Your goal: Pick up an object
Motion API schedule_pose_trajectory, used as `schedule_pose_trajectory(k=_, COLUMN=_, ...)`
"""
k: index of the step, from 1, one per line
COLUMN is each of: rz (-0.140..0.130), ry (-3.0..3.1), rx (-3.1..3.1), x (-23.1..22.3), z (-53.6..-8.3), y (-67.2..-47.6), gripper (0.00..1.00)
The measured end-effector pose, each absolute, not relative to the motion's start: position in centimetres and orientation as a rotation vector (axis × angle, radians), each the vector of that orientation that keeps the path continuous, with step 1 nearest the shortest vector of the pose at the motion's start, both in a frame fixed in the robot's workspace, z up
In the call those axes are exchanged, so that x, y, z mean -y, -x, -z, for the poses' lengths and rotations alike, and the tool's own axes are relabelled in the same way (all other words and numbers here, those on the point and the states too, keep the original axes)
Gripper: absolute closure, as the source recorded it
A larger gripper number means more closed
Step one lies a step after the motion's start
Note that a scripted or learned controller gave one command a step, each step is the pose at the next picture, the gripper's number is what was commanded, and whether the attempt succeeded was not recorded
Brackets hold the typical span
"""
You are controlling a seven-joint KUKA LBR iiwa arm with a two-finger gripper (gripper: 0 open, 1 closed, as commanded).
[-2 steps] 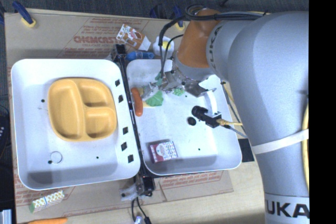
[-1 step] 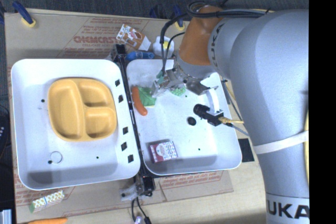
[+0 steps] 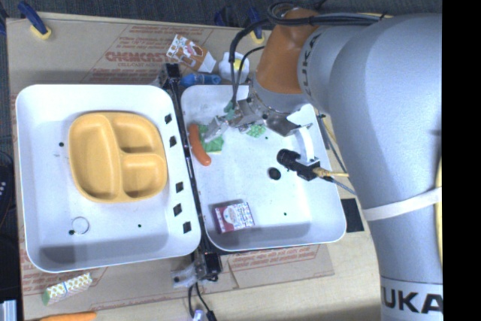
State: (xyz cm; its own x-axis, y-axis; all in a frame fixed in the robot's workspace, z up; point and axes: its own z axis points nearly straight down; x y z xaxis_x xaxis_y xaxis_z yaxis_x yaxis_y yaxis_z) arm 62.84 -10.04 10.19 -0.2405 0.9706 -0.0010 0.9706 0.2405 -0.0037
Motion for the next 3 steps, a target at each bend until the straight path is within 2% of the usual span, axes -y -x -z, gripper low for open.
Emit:
schedule_pose_trajectory(k=2, rz=-0.005, ry=2.413, rx=2.004, x=9.3, z=-9.1, y=-51.5, gripper=0.0)
schedule_pose_trajectory(k=3, rz=-0.004, ry=2.455, rx=1.954, x=9.5, z=-9.2, y=-57.1, gripper=0.0)
